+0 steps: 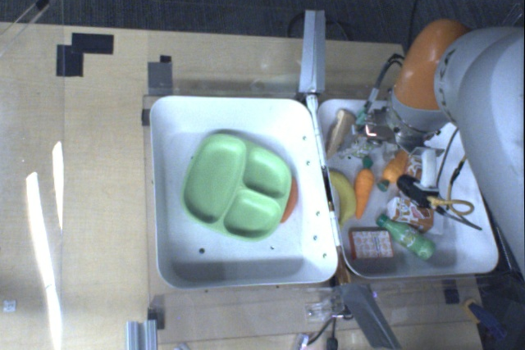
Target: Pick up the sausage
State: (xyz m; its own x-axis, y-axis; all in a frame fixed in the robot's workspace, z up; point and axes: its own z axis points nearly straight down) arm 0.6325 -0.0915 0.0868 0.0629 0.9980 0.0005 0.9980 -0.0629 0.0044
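Two white bins sit side by side on the desk point(98, 176). The left bin point(164, 242) holds one green sectioned tray point(238, 184). The right bin point(476, 254) holds one banana point(344, 197), one carrot point(362, 191), one green bottle point(406, 235), one small box point(371, 243) and one brownish cylinder, judged to be the sausage point(340, 129), at the bin's upper left corner beside the divider. The gripper point(371, 135) hangs just right of it; its state cannot be told.

Risks: the wall may block one side of the grasp; the neighbouring carrot may be nudged or taken instead.
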